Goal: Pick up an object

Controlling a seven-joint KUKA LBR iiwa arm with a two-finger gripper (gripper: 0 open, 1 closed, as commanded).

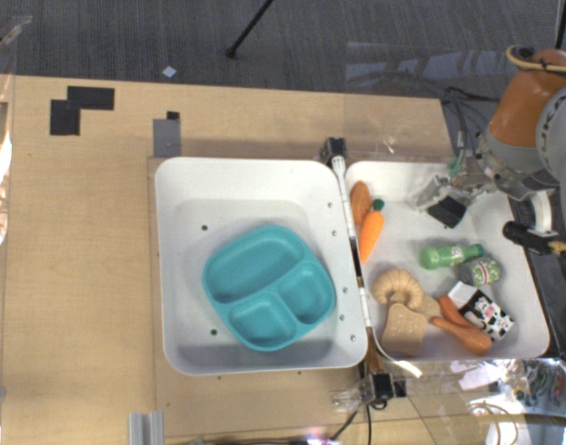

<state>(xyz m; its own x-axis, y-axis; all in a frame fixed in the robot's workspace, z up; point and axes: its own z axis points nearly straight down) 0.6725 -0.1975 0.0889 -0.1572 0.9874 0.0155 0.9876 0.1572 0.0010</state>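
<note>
1. A wooden bench point(79, 276) is seen from above at a slant, bearing two shallow white bins side by side.
2. The left bin point(176, 248) holds a teal divided plate point(269, 287) with three compartments, set near the bin's middle.
3. The right bin point(528, 336) holds several small toy items.
4. Against the right bin's left wall, an orange carrot point(370, 232) with a green top lies touching a second orange piece point(358, 197).
5. Near the bin's middle, a green bottle point(449, 254) lies on its side, with a small green and red round item point(484, 271) just beside it.
6. Toward the near edge, a pale ring-shaped pastry point(397, 286) rests against a tan slice of bread point(405, 330).
7. A red-orange sausage-like piece point(464, 330) lies beside a black-and-white patterned carton point(491, 315) near the near right corner.
8. The grey and orange arm point(533, 109) is seen reaching over the right bin's far right corner.
9. The gripper point(454, 188) is positioned low over the bin's far edge, with a dark flat item point(446, 212) just beneath it; whether its fingers are apart or closed cannot be told.
</note>
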